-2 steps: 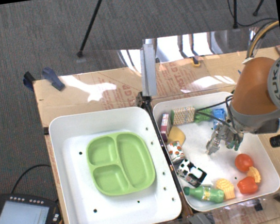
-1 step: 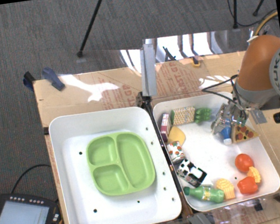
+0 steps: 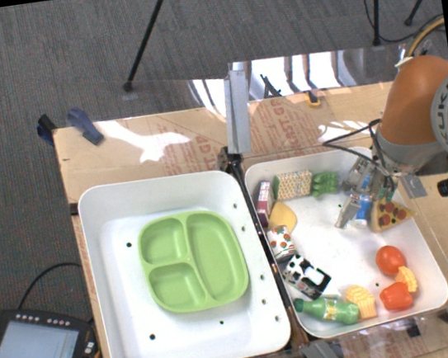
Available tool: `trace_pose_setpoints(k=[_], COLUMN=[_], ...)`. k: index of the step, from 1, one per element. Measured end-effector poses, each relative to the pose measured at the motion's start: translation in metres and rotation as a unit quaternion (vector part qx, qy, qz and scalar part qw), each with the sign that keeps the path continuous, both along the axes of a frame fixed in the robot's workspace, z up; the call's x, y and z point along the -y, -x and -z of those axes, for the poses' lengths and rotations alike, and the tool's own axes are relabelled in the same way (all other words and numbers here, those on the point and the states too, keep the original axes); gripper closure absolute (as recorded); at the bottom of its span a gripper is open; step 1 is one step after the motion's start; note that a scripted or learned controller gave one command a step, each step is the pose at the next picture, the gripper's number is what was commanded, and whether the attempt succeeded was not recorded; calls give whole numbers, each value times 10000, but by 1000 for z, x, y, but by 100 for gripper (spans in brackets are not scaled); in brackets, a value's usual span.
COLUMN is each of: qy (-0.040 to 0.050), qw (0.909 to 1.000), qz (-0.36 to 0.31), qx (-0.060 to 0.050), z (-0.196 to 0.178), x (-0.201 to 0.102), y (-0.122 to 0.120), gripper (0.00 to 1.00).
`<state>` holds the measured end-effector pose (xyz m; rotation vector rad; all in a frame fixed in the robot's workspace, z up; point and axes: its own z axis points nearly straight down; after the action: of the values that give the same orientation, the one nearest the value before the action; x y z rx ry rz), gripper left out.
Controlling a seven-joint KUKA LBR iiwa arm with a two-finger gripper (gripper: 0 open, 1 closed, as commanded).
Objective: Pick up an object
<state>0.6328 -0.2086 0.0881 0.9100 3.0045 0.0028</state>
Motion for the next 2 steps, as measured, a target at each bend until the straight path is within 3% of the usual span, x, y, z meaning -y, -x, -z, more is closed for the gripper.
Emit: trace_pose_setpoints(k=[2], qy=[-1], qw=[9999], qz=[-114], qx=[-9], z=[0], x=[-1], y=[50], gripper=[0])
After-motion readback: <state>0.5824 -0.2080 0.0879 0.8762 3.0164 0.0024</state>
